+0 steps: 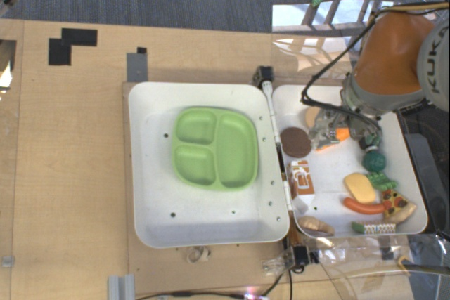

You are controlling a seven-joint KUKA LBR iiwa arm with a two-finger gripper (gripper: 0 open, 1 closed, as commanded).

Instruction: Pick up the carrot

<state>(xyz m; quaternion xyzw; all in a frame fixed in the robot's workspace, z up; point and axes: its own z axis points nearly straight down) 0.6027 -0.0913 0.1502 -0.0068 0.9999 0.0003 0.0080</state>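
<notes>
gripper (329,131), seemingly on tapered orange carrot (339,135)

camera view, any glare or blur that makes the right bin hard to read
Camera view: bright window-like glare lies across the bench above the shallow white right bin and along its near edge; the grey arm's tool looks soft and cluttered, blurring into the small orange carrot; the green divided plate is evenly lit and sharp.

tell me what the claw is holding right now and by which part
Cannot be told for sure. The claw is down over the carrot in the right bin, with orange showing at its tip, but a real hold is not visible.
</notes>
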